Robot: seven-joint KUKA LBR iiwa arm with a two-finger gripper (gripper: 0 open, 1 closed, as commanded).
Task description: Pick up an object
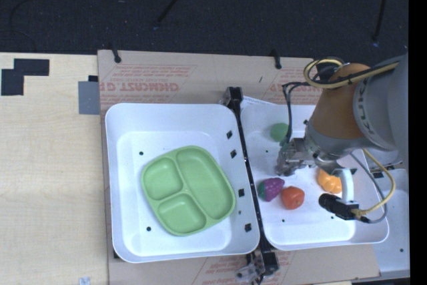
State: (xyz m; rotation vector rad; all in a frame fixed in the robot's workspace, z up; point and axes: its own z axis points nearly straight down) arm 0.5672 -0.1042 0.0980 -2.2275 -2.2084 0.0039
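On the left of the bench, the left-hand shallow white plastic bin (127,143) carries a light green three-compartment plastic plate (187,190), lying flat and slightly turned, well apart from the action. A black divider strip (243,170) runs between this bin and the right-hand shallow white plastic bin (313,233), where the loose things lie.

In the right bin, nearest the divider, a small purple and green toy fruit, perhaps a bunch of grapes (270,188), sits just beside a red round toy, tomato-like (292,197); the two look close to touching. Farther back, a pale green rounded object (279,131) lies partly hidden by the arm's cabling. To the right, an orange toy piece (328,180) shows just beside the wrist hardware, partly covered.

The grey tool (291,160) hangs low over the right bin, just above and behind the purple fruit. Whether it is open or closed I cannot tell; nothing is visibly gripped.

The step in hand appears to be the approach before a grasp. The purple fruit looks the likeliest target. The next move likely calls for a short descent centred on that one piece, without nudging the red toy alongside
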